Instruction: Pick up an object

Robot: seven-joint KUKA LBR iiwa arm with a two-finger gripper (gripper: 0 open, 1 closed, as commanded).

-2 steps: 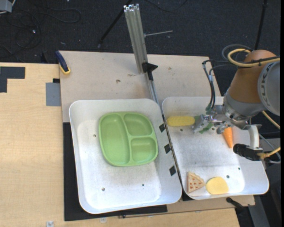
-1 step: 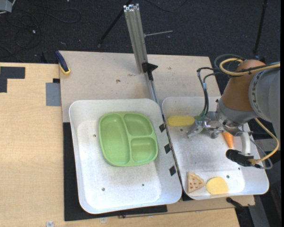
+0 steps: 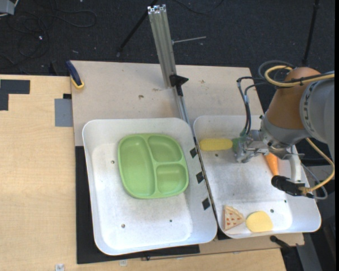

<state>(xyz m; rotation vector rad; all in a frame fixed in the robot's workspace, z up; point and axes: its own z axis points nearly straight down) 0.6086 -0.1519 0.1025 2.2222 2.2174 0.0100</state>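
In the right bin (image 3: 246, 208) lie a yellow oblong piece (image 3: 215, 144) at the far left, an orange carrot-like piece (image 3: 271, 164) at the right, a pizza slice (image 3: 231, 217) and a round yellow piece (image 3: 259, 222) near the front. My gripper (image 3: 246, 153) hangs low over the bin's far part, between the yellow oblong piece and the orange piece. Nothing shows between its fingers. The arm's wrist hides part of the orange piece.
The left bin (image 3: 101, 208) holds a green divided plate (image 3: 153, 166). A metal post (image 3: 164, 44) rises behind the bins, with a black bracket at its foot. Black clips sit on the rim between the bins. Cables loop around the arm at the right.
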